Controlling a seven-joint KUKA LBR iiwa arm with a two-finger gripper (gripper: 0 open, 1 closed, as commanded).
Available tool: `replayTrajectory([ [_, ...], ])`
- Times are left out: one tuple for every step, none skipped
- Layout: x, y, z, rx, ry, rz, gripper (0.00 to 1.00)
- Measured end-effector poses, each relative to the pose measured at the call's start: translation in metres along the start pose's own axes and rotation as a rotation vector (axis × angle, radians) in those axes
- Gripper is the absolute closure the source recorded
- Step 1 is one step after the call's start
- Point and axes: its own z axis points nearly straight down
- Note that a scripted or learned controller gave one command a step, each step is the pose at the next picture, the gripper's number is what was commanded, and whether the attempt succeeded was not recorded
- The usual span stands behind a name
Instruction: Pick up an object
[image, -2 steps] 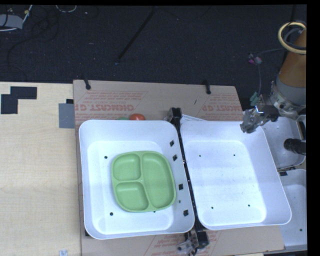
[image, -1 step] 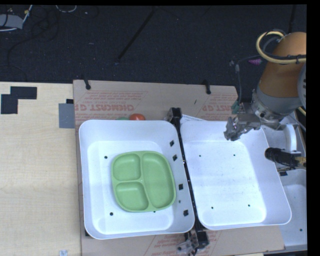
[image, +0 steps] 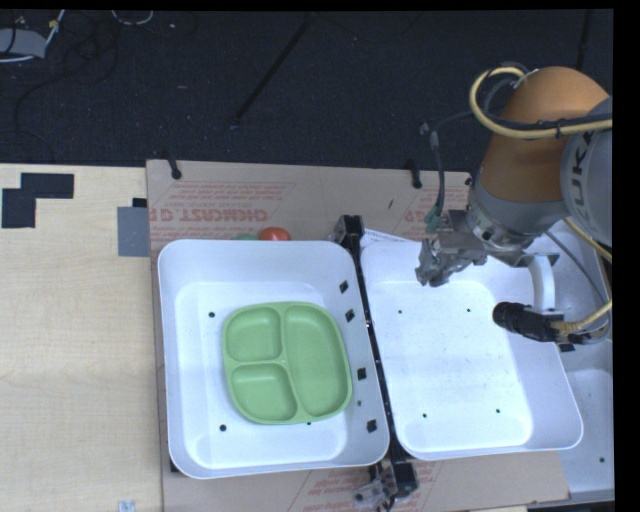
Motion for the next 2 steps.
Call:
replayTrajectory([
  [0.051, -0.014, 0.013, 0.001, -0.001, 0.002, 1.00],
  [0.107, -0.004, 0.027, 0.000, -0.001, 0.001, 1.00],
])
